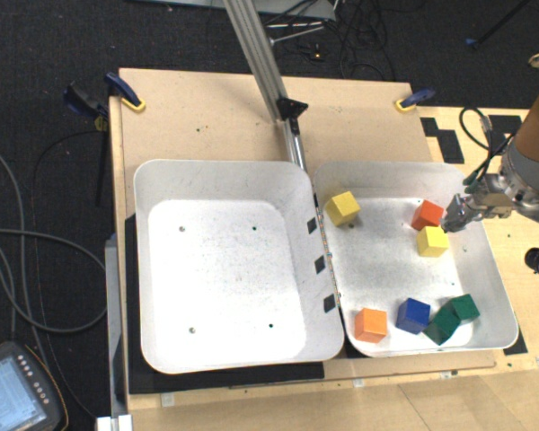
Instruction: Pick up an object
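The right bin (485, 268) holds several small blocks: a yellow one (343, 208) near its left wall, a red-orange one (427, 214) and a yellow one (432, 241) at the upper right, an orange one (370, 324), a blue one (414, 315) and two green ones (455, 317) along the front. My gripper (455, 218) hangs over the bin's right side, its tip just right of the red-orange block and above the second yellow block. No block shows between its fingers.
The left bin (162, 241) sits beside the right one with black clips along their shared edge. A metal pole (256, 43) slants across the back of the bench. Clamps sit at the bench's back corners, and cables run near the arm at right.
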`<state>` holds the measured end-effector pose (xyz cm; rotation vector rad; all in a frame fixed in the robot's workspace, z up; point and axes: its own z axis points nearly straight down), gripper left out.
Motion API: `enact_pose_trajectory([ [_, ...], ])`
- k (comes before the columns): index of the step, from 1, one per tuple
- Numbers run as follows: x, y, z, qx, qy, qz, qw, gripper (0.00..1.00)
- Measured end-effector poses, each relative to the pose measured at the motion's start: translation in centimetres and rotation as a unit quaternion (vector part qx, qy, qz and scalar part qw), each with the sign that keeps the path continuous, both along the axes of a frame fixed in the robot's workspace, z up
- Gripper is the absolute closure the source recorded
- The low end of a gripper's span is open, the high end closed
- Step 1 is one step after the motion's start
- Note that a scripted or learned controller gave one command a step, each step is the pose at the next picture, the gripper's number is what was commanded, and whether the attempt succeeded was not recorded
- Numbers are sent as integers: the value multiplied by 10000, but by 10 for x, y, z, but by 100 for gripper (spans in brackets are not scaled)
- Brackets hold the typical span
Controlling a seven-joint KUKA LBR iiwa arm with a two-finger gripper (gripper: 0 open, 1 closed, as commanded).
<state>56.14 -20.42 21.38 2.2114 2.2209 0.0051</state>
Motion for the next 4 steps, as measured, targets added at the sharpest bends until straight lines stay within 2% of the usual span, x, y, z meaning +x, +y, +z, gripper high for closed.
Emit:
enact_pose_trajectory([
  [1, 1, 0, -13, 10, 40, -3, 10000, 100],
  [3, 9, 102, 10, 23, 28, 23, 10000, 100],
  [4, 14, 154, 4, 24, 40, 20, 10000, 100],
])
